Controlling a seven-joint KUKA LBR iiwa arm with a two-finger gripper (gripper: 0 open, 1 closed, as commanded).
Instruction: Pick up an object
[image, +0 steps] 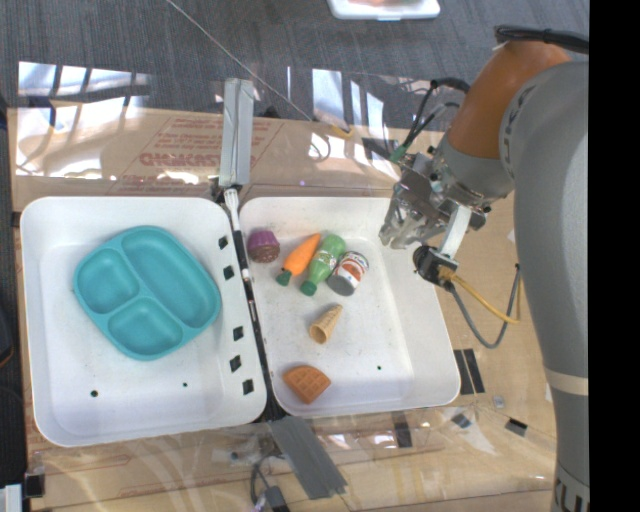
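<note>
Pincer (402, 232) hovers over the upper right of the right bin (425, 345); whether it is wide or narrow I cannot tell, and nothing shows between it. Nearest targets: small can (349, 272) touching green bottle (322, 262) and carrot (299, 257), so a clean grasp likely needs the isolated cone (325, 323) or waffle (307, 382). Purple item (263, 244) sits by the divider; teal tray (146, 291) occupies the left bin (50, 400).

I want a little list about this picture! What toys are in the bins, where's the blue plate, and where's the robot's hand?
left bin: teal divided plate
right bin: purple toy, carrot, green bottle, small can, ice cream cone, waffle
clustered together: carrot, green bottle, small can
lying apart: ice cream cone, waffle
end effector: over the right bin's far right corner, nothing seen held
</note>
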